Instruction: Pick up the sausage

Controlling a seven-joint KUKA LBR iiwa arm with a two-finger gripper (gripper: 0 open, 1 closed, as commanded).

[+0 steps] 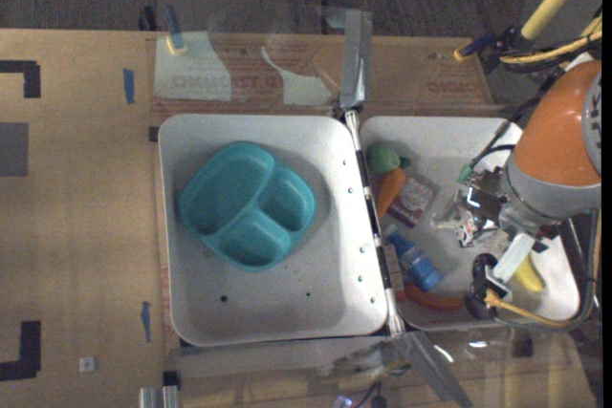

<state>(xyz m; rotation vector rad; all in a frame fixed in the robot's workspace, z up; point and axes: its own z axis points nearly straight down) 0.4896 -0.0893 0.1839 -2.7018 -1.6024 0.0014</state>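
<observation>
- The sausage is a short, slightly curved reddish-brown stick with a smooth skin, lying flat on its side.
- It sits in the right bin, right along the bottom wall in this view, just under a blue thing that looks like it's touching it.
- The gripper hangs over the middle of that same bin, up and to the right of the sausage and apart from it. Honestly can't tell if it's clamped or loose, it's just a shiny blur from here. Nothing visibly held.
- The arm comes in from the right.
- Count time, right bin: one sausage, one blue thing, one orange carrot, one green lump at the carrot's top end, one clear packet beside the carrot, and one yellow thing partly tucked under the wrist.
- Left bin: one teal plate with three compartments.
- So two bins, seven loose things in total.
</observation>
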